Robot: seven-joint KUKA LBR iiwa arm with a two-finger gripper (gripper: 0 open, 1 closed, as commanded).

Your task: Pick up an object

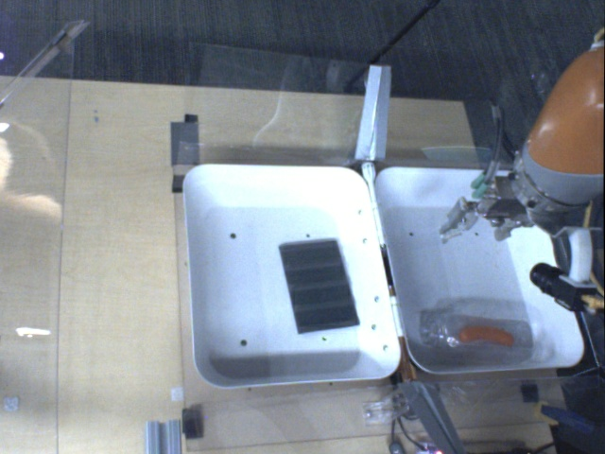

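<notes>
A robotics lab is indicated: two white bins are fixed on a pale wooden worktop, a metal post stands between them, cables trail below, and dark carpet lies behind.

A: How much of the arm can you make out?

B: Little; the picture's right edge cuts it off past the orange band.

A: And the gripper?

B: Small and blurred.

A: What is the thing in the right bin?

B: A clear wrapper or container, hazy, with something orange-red inside. Too blurred to name.
</notes>
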